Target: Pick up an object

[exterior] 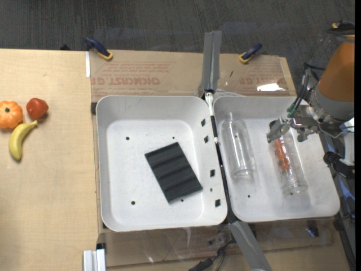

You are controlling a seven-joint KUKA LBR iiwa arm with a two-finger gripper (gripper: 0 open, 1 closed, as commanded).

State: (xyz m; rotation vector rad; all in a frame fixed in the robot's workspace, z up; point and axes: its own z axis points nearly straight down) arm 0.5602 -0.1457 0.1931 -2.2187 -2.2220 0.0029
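The bench [45, 208] is the broadest surface, pale wood with brown cardboard [169, 75] laid under the two white bins. Reaching in from the right, the arm [338, 78] ends over the upper part of the right bin [265, 205], and its gripper [280, 130] sits low at the top end of a clear bottle with orange inside [286, 165]. How the jaws stand cannot be told; metal, glare and clear plastic merge there, and nothing can be seen between them, so no hold can be claimed.

The relation the coming move turns on: that bottle lies directly below the jaws in the view, its near end just beside or touching them, its long axis running away from them toward the bin's front wall, tilted slightly right. Judged from this, it is the likeliest thing to pick up, and a grasp across the short axis near the top end would suit, though a smooth round body may slip.

A second clear bottle [238, 148], seemingly empty, lies just left of the jaws, roughly parallel to the first and apart from it.

Well to the left of the jaws, the left bin [107, 151] holds a single dark ribbed block [174, 171], lying diagonally.

Farthest left, on bare wood outside both bins, sit an orange fruit [9, 115], a red fruit [37, 108] and a banana [19, 140], close together.
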